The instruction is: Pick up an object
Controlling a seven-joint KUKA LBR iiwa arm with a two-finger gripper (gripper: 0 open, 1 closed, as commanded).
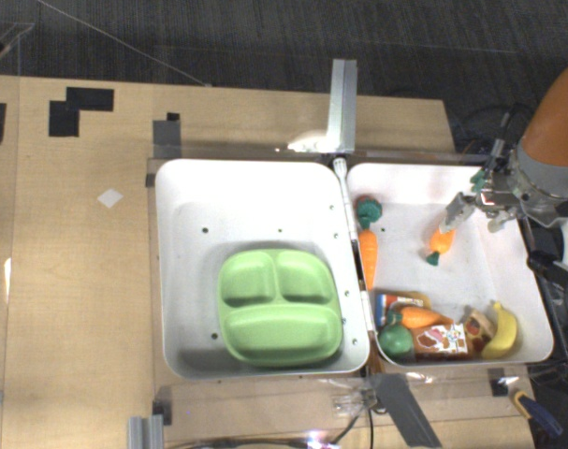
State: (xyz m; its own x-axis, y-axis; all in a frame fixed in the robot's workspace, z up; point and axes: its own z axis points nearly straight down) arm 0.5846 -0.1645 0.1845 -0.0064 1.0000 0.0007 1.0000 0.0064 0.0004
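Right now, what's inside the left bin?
The left bin holds one green divided tray, its compartments bare. Whatever lies under the tray is covered.

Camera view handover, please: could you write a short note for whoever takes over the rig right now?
Gripper: over the right bin, far end, beside the small carrot; a grasp is not evident.
Right bin also holds a long carrot along the divider, a banana and other toy food at the near end.
Left bin: green tray.
Done: nothing visibly lifted. Left: pick up an object.
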